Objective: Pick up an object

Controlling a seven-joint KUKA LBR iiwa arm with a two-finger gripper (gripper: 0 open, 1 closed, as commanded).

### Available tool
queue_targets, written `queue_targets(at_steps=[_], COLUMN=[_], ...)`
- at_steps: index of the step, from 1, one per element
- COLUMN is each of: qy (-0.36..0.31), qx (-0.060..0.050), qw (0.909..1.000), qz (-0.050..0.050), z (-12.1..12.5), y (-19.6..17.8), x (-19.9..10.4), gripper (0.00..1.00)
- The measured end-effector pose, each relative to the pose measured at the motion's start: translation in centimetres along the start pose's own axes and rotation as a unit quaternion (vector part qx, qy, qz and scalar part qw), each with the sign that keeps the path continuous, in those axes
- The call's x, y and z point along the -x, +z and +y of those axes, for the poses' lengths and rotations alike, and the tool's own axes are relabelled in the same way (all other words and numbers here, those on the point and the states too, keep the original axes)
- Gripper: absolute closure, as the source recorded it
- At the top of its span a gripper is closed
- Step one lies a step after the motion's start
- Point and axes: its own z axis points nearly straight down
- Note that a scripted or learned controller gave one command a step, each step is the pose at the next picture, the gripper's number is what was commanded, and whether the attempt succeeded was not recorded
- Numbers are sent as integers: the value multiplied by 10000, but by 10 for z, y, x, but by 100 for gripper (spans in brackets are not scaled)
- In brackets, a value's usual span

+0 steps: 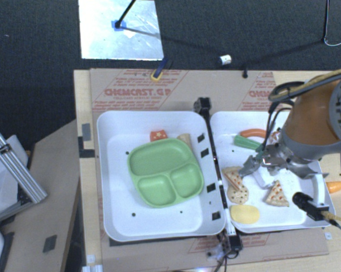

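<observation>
Nearest the camera, a yellow oval piece [245, 214] lies at 7 o'clock in the right bin [232, 120], close to the front wall. Just beyond it are two toy pizza wedges. The long wedge [236, 186] lies along the bin's 9 o'clock side. The short wedge [277, 195] sits at 5 o'clock, apart from the first. Between them, a little farther back, lies a small white piece [262, 180].

The gripper [256, 168] hangs over the bin's centre, just above that white piece. Its fingers look parted, with nothing seen between them. The arm [315, 122] comes in from 3 o'clock, its orange band bulking over the bin's right half, and the wrist is bent so that the gripper slants toward 8 o'clock.

Farther back, at 12 o'clock in the same bin, a green stick [247, 141] lies just in front of an orange one [253, 133].

In the left bin [115, 141], a green plate [165, 173] with three compartments fills the middle. Behind it at 12 o'clock are a small red-orange block [158, 135] and, at 1 o'clock, a beige piece [184, 140] touching the plate's rim.

Both bins rest on a brown sheet [224, 86] on the bench [54, 159]. The sheet is printed in red, and "CHEMCAST GP" reads beyond the left bin. The same print is partly cut off beyond the right bin.

Farthest off, a silvery square [122, 28] lies on dark floor.
</observation>
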Motion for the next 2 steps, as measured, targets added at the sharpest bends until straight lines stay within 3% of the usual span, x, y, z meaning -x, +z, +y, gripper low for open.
queue_targets(at_steps=[2], qy=[1], qx=[10], qw=[10000], qz=[1], z=[2], y=[90], x=[-2], gripper=[0])
